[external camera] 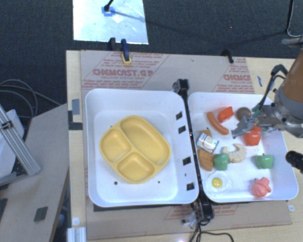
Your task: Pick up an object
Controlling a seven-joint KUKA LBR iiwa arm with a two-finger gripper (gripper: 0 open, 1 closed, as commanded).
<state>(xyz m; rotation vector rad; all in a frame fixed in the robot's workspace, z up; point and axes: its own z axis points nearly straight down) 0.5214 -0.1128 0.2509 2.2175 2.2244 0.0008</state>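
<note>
My gripper hangs over the upper middle of the right bin, reaching in from the right. Its tip sits just left of a red toy pepper and below a brown ball. An orange-red sausage and a red wedge lie to its left. Lower down lie a small can, a bread piece, two green peppers, a cream mushroom, a fried egg and a pink toy. I see nothing held in the gripper.
The left bin holds a yellow divided plate. A black-clipped divider runs between the bins. The arm's orange band rises at the right edge. A black part juts in at the right bin's rim.
</note>
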